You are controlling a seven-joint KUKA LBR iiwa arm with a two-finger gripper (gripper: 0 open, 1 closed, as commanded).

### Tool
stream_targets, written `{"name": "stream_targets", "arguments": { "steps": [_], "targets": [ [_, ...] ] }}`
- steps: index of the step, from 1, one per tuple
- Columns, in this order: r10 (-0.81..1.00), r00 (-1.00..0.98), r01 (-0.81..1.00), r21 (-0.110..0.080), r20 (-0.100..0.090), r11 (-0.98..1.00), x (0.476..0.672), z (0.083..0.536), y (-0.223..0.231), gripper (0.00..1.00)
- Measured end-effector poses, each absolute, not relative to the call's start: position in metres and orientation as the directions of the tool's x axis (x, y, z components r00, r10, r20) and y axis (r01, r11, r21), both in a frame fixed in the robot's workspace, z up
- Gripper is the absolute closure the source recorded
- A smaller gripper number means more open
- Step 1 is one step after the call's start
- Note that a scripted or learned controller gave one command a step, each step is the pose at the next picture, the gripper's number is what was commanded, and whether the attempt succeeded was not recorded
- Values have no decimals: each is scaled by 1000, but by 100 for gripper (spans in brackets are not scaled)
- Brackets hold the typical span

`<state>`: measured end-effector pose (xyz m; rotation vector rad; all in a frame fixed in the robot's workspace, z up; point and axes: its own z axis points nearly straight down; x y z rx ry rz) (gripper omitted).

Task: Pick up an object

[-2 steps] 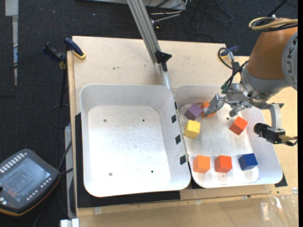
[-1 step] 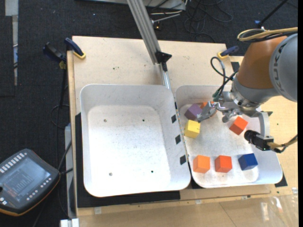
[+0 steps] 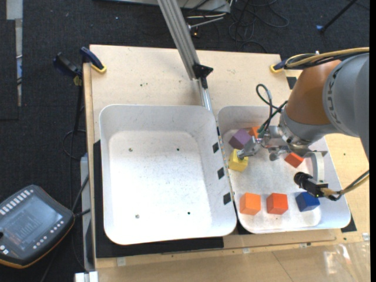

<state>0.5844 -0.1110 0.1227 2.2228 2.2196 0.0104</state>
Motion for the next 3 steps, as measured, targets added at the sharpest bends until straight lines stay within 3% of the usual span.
{"name": "stream_targets", "arguments": {
  "steps": [1, 3],
  "targets": [
    [1000, 0, 1000, 11, 1, 0, 586, 136, -112, 100],
    [1000, -2, 1000, 6, -2, 2, 587, 222, -116, 100]
  ]
}}
